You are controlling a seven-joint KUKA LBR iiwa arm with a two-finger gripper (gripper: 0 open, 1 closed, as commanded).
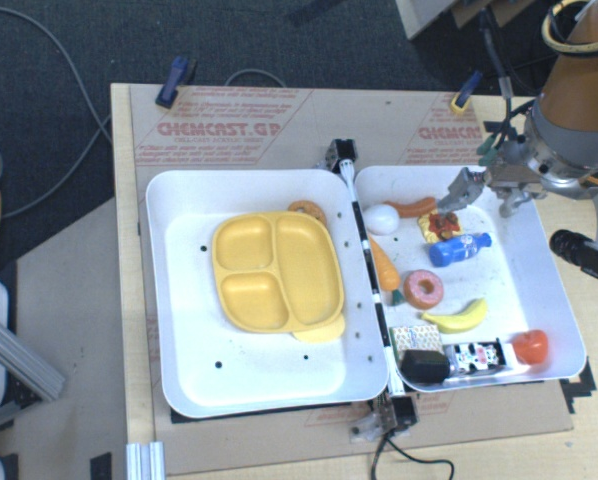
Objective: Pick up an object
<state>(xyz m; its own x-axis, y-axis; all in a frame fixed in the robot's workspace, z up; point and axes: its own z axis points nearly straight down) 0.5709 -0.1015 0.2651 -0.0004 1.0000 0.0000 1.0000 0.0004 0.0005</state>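
Here the end effector [466,190], grip state unclear, hangs just above the blue bottle [459,249].

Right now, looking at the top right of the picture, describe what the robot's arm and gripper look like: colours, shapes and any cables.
The arm is a thick rounded body with a wide orange band above a grey wrist section. Below it sits a grey metal gripper with angular brackets and slim fingers. Thin cables, dark with a touch of green, run along the wrist. A yellowish ring shows at the arm's top edge.
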